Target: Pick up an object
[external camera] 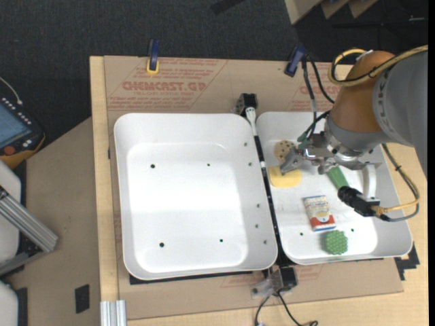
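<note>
Yellow block (285,178) lies in the right bin (387,240) just below the gripper (295,160), whose finger state I cannot tell.

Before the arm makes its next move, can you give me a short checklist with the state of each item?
1. Gripper over the right bin: ok.
2. Yellow block right below the gripper: ok.
3. Something held between the fingers: cannot tell.
4. Green bumpy ball and small red and white box apart from the gripper: ok.
5. Yellow block away from the bin wall: not ok, it lies near the left wall.
</note>
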Robot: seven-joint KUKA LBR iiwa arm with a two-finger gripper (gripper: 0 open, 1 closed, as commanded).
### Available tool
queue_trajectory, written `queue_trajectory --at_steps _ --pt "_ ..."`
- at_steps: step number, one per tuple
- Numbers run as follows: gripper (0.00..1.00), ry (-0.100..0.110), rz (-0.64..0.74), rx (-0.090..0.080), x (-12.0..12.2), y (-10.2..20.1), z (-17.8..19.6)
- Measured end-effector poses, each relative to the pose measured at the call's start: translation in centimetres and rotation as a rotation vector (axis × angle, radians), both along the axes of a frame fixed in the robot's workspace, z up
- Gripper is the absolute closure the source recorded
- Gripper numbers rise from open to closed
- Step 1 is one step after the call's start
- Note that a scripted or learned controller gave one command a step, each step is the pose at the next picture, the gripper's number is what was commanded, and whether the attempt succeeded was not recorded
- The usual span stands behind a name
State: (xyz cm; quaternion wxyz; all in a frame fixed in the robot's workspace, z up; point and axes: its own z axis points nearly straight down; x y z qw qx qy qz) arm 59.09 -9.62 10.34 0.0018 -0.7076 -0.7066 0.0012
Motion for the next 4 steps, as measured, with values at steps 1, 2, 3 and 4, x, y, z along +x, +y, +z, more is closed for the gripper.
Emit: queue_trajectory --at_steps 1,2,3,4 --pt "0.00 -0.004 0.002 -0.001 0.7 0.1 -1.7" --pt "0.00 -0.003 -0.001 -0.001 -4.3 -0.5 2.2" --pt "0.00 -0.013 0.009 0.001 -1.8 6.2 8.6" --pt "0.00 0.000 -0.004 -0.001 -6.5 2.6 8.1"
